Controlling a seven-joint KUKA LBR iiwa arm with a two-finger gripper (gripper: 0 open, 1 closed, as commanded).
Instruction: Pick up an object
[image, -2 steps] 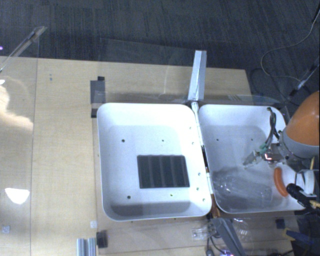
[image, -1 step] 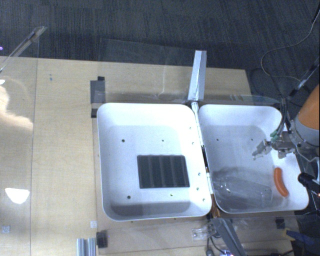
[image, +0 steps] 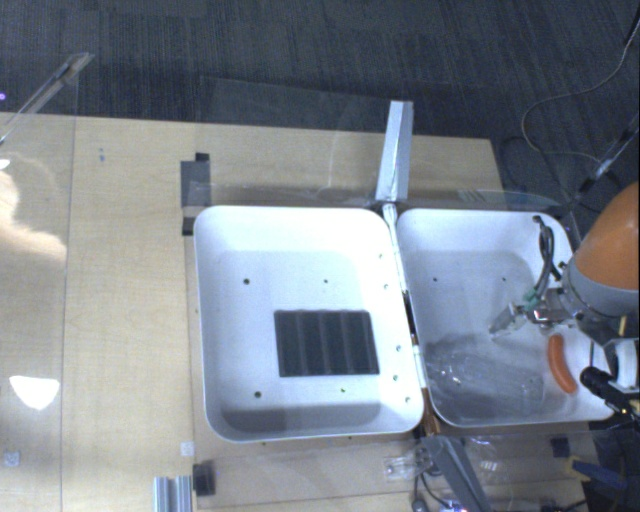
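The table (image: 110, 330) is carrying two shallow white bins side by side. The left bin (image: 215, 300) is holding a dark ribbed rectangular block (image: 326, 343), which is lying flat slightly below the bin's centre, well apart from every wall.

The right bin (image: 450, 250) is holding two visible objects. A clear plastic item (image: 485, 370), possibly a bottle lying on its side, is resting on the bin floor toward the near wall; its outline is faint and its exact shape cannot be determined. An orange elongated object (image: 561, 363) is lying close to the bin's right wall, just beside the clear item's right end.

The arm (image: 612, 255) is reaching in from the right, with its orange band sitting above the right edge of the right bin. The end effector (image: 515, 318) is positioned low inside the right bin, above the clear plastic item and to the left of the orange object. Whether it is spread or pressed together cannot be told, and nothing is visibly pinched in it.

A metal strip (image: 395, 150) is standing behind the junction of the two bins.
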